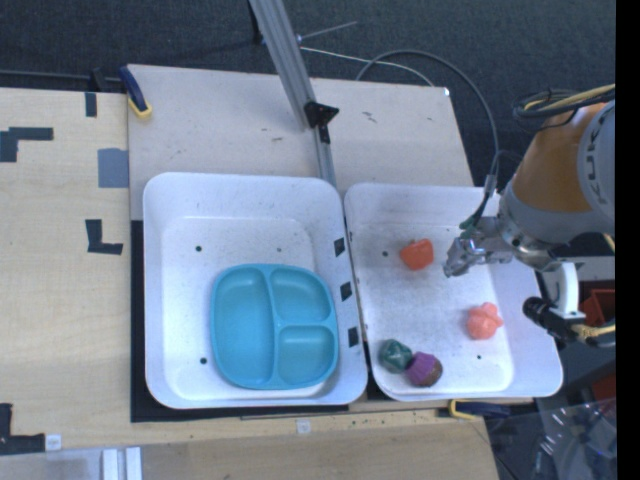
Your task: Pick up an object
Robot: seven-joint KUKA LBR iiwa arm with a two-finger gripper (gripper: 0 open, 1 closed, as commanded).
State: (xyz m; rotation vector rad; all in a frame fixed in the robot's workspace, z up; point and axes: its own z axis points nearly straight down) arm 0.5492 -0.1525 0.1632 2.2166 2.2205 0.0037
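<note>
The right bin holds an orange-red lump near its middle, a pink-orange object to the right, and a dark green piece next to a purple piece at the front. My gripper hangs over the right bin, just right of the orange-red lump and apart from it. Nothing shows between its fingers. The grey arm with its orange band reaches in from the right.
The left bin carries a blue divided tray. A slanted metal rod runs from the top down to the seam between the bins. A cable loops behind the right bin.
</note>
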